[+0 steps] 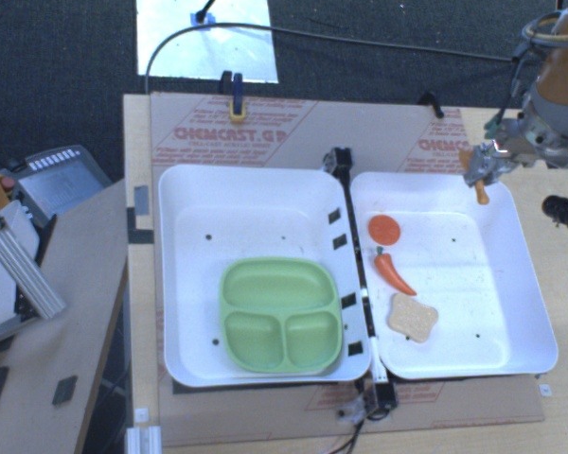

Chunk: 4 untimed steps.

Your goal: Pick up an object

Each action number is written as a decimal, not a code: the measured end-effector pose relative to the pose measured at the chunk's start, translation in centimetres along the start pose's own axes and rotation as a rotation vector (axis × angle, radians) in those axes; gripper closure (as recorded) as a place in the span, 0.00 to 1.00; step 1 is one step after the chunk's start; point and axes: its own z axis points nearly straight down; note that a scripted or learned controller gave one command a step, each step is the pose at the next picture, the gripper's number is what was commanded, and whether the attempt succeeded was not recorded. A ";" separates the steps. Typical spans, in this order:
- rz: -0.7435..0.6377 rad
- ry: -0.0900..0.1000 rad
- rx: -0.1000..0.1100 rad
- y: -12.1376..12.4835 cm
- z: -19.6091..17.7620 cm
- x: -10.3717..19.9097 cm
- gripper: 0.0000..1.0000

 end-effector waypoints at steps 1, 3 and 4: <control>-0.004 0.002 0.004 -1.2 -0.9 5.0 1.00; -0.004 0.003 0.006 -3.0 -0.2 15.5 1.00; -0.004 0.003 0.008 -5.5 -0.1 20.9 1.00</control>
